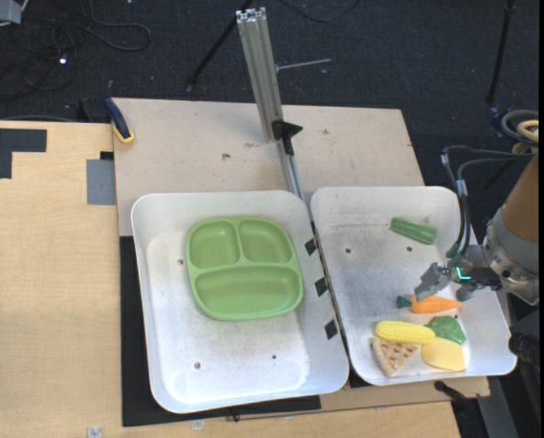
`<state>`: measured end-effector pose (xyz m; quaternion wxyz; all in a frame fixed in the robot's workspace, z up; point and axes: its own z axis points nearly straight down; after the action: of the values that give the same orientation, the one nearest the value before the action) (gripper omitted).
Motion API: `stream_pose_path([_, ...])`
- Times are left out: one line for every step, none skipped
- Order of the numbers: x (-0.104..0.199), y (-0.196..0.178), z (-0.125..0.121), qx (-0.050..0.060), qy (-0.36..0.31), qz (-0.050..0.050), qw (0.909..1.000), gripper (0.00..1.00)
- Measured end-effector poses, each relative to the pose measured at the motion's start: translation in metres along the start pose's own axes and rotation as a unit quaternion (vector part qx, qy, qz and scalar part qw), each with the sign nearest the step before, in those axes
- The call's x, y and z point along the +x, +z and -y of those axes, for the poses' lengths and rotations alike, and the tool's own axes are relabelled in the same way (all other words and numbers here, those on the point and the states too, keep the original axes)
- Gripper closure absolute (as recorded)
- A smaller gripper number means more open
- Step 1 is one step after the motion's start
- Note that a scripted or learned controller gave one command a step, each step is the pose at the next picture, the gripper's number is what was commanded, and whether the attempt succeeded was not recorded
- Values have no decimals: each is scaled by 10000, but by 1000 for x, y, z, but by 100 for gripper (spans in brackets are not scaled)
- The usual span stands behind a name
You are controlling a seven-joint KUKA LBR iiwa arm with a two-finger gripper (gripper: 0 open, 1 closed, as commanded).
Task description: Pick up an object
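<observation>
We've got the pincer (434,283) hanging low in the right bin (363,217), coming in from the right rim, and its tips sit just above the carrot (434,306). So the carrot is the obvious target here. It's right below the pincer, touching or nearly so, we honestly can't tell which. The carrot's long axis runs roughly left to right, green stub end pointing left, orange body trailing right under the wrist. Whether the jaws are spread or closed we can't tell from this angle, the tips are too small and dark, and we don't see anything clamped between them.

Count-wise, using the carrot as the anchor: one green cucumber-looking piece (413,231) up and a bit left of it, well apart. Just below the carrot there's a little cluster, one corn cob (403,332), one green leafy bit (449,328), one yellow lemon-ish thing (444,355), one tan wedge (392,358), all crowded together. So six objects in that bin. Way off to the carrot's left, the left bin (162,336) has one green divided plate (245,269).

Our guess is that a straight drop works if the jaws close across the carrot's short side.
</observation>
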<state>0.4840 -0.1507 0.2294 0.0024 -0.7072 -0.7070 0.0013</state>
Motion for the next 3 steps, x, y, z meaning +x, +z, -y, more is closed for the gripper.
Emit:
stream_pose_path([0,0,0,-6,-1,1,10000,0])
stream_pose_path([-7,46,-1,13,2,-3,10000,0])
stream_pose_path([-15,105,1,-3,9,-8,10000,0])
